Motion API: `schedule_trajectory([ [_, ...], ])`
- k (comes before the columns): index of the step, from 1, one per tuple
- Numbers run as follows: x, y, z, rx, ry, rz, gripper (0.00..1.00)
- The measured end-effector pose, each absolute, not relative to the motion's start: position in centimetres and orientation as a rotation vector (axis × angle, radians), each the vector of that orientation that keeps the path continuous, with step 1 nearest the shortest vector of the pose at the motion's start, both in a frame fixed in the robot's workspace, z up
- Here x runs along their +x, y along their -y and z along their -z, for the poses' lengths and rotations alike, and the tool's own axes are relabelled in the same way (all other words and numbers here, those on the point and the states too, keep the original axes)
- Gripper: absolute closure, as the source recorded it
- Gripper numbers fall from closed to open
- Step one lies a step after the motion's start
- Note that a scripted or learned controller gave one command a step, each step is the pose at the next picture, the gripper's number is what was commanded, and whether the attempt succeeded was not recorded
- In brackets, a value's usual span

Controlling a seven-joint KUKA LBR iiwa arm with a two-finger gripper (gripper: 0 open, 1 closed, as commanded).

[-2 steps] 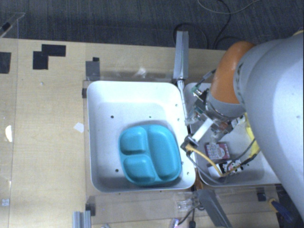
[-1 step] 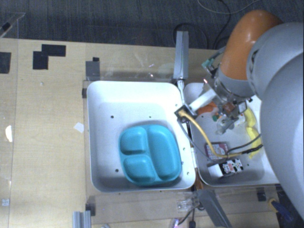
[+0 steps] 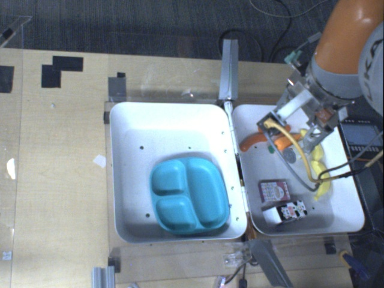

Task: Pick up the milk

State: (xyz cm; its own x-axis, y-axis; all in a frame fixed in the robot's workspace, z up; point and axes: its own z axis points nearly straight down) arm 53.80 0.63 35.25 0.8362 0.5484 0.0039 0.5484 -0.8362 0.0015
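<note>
- Your small black-and-white milk carton (image 3: pixel 286 212) lies on its side at the right bin's (image 3: pixel 354 218) front.
- The pincer (image 3: pixel 287 138) hovers well behind it; you cannot tell its grip.

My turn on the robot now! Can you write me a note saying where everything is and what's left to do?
Pincer: over the back of the right bin, above the carrot and banana; nothing seen in it.
Milk: lying at the front of the right bin, beside a brown box, untouched.
Left bin: blue tray.
Done: nothing yet.
Left: reach the milk, grab it, lift it.
</note>
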Motion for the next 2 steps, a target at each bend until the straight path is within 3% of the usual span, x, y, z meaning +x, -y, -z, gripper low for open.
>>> schedule_trajectory([
  [1,51.4,5.6,-18.4,3.122,-0.361,0.0,0.0],
  [2,53.2,-0.6,-18.5,3.12,-0.385,-0.003,0.0],
])
